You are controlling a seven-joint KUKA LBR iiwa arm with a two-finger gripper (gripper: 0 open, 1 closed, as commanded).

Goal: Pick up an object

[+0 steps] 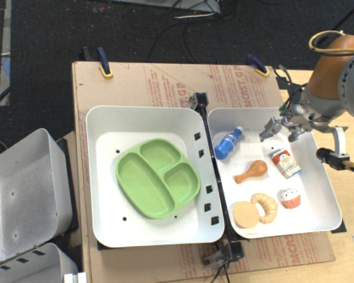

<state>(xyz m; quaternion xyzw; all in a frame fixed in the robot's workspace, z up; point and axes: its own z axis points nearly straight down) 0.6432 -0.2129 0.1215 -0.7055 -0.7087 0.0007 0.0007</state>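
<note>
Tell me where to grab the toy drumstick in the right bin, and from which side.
Grip the drumstick across its thin handle end, the lower-left part, coming straight down from above. It lies flat on the bin floor, and the narrow shaft looks easier for the claw to span than the rounded head. Bare floor on both sides probably leaves room.

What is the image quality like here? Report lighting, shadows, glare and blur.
Camera view: even overhead light; soft shadows beside the green divided plate and the toys in the right bin; mild glare on the white bin walls; the floor above the bench is dark; the gripper and the small toy labels look slightly soft, not readable.
</note>
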